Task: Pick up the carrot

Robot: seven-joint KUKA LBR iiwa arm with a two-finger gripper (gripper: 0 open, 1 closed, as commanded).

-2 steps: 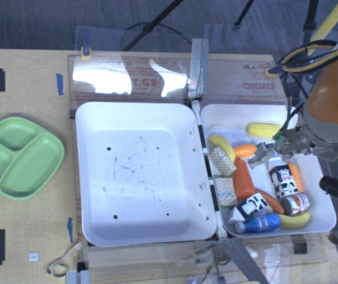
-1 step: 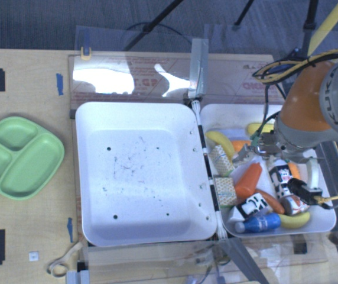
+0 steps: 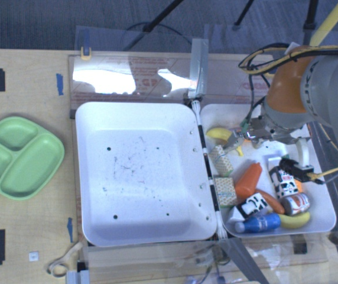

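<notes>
Smooth orange carrot [image 3: 249, 180] lying slanted in the right bin [image 3: 325, 218], yellow banana [image 3: 219, 134] and spongy blocks [image 3: 221, 160] close by, metal hand [image 3: 240, 137] low near the banana – spread or pressed together, cannot tell – green plate [image 3: 19, 157] on the wooden worktop [image 3: 33, 76]

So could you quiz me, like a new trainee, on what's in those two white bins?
1. True or false: the carrot lies in the bin on the camera's right.
2. Which sits at that bin's front edge: A) blue bottle, B) green plate, C) scissors?
3. What colour is the arm's wrist band?

Key: 1 true; 2 A; 3 orange.
</notes>
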